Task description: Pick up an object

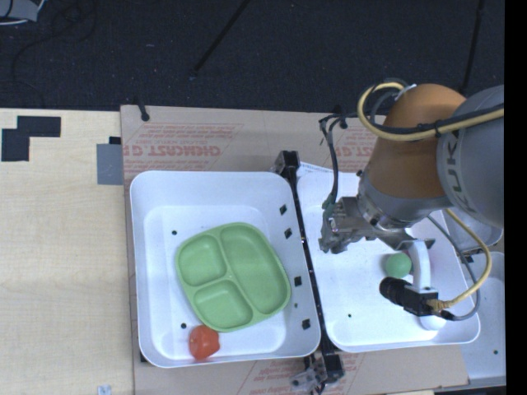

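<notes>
A pale wooden bench [49,245] carries a sheet of cardboard [206,142], and on it two white bins sit side by side, with dark floor beyond. My claw [336,237] hangs low over the right bin [362,336], close to its left wall. From this slanted view I cannot tell whether it is spread or pressed together, and I see nothing caught in it.

The nearest thing to take is a small green ball [396,264] on the right bin's floor, just beside my wrist and partly tucked under my arm. The left bin [152,196] holds a green divided plate [233,276] and a small red lump [203,341] near the front wall, close against the plate's rim.

I judge the ball the sensible target. To do this well, I should centre myself over it, come straight down with the claw wide, and close gently. A round thing will likely roll off if I nudge it off-centre.
</notes>
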